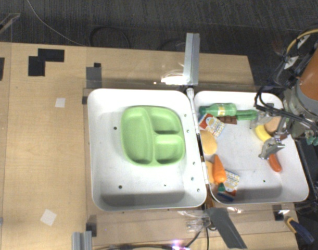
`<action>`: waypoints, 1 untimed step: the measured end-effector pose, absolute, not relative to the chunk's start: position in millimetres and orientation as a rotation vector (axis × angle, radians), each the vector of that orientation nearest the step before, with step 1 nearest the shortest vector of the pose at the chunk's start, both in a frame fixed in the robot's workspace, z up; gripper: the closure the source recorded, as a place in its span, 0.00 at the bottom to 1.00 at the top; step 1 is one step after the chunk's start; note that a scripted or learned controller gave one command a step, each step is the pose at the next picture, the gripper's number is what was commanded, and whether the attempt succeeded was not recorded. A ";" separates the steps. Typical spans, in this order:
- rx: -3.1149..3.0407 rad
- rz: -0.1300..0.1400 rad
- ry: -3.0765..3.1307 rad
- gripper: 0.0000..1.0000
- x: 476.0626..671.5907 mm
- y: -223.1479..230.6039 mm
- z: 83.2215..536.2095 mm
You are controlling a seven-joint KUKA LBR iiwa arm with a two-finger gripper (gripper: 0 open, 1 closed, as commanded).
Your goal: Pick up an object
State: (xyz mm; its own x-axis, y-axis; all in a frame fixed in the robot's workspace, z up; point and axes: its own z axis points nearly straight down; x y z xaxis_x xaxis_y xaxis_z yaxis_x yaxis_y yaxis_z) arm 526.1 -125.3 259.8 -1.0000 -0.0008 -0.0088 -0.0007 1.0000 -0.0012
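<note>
Claw [270,149] state we cannot tell as it hangs over the small orange-red sausage-shaped toy [275,163], which could, we judge, roll aside under contact.

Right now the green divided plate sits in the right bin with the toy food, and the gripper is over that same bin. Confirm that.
Not quite. The camera view shows the green divided plate in the left bin, apart from the toy food. The rest holds: the gripper is over the right bin, where the green bottle and carrot lie.
</note>
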 end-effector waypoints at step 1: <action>-0.040 0.003 3.144 0.00 574.0 -186.4 124.8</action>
